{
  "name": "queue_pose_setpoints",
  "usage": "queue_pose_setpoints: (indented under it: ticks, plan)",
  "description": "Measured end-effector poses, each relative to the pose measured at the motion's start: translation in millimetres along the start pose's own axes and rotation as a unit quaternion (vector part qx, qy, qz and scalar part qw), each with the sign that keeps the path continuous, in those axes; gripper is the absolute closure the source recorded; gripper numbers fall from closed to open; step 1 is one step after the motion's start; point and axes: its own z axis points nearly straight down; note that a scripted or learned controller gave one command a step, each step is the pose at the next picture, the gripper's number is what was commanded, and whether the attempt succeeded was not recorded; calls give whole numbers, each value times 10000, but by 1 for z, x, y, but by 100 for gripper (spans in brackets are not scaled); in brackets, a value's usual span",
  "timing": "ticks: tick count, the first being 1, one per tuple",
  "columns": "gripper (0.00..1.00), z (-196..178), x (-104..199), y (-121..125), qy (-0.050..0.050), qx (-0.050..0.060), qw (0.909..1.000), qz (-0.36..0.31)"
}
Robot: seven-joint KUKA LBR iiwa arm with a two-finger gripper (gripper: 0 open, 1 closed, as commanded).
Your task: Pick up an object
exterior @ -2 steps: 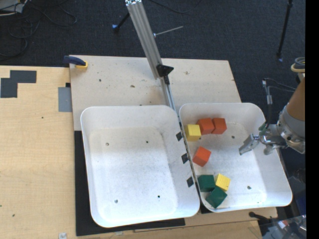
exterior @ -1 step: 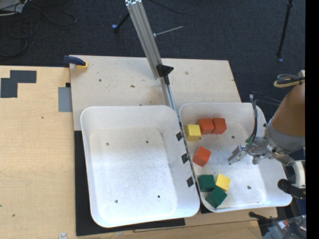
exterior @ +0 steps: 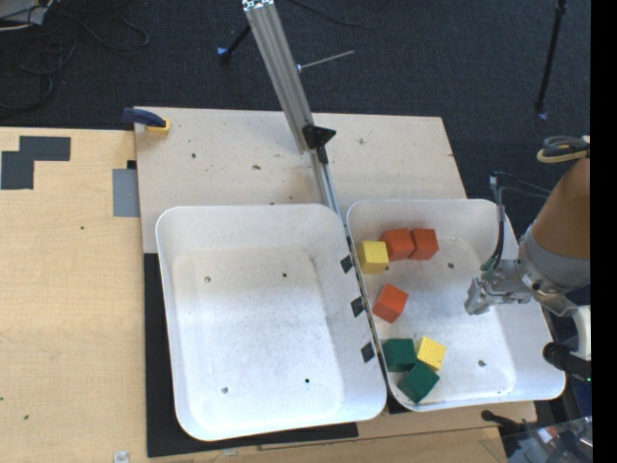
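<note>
The right bin (exterior: pixel 463 218) holds several blocks. Two orange blocks (exterior: pixel 410 244) sit side by side near its back, with a yellow block (exterior: pixel 375 254) just left of them. A lone orange block (exterior: pixel 390 303) lies near the bin's middle left. At the front are two green blocks (exterior: pixel 409 368) and a small yellow block (exterior: pixel 431 352) touching them. My gripper (exterior: pixel 479 300) hangs over the right part of this bin, to the right of the lone orange block and apart from every block. Nothing shows between its fingers.
The left bin (exterior: pixel 183 230) stands beside the right one, with small black clips (exterior: pixel 358 305) along the shared rim. A slanted aluminium bar (exterior: pixel 284 75) rises behind the bins. A blue and yellow clamp (exterior: pixel 147 119) lies at the bench's back left.
</note>
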Motion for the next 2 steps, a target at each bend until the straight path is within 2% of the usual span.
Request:
queue_pose_setpoints:
  ticks: [2]
  plan:
    - [100,-95,-7,5,-13,-38,10000,-47]
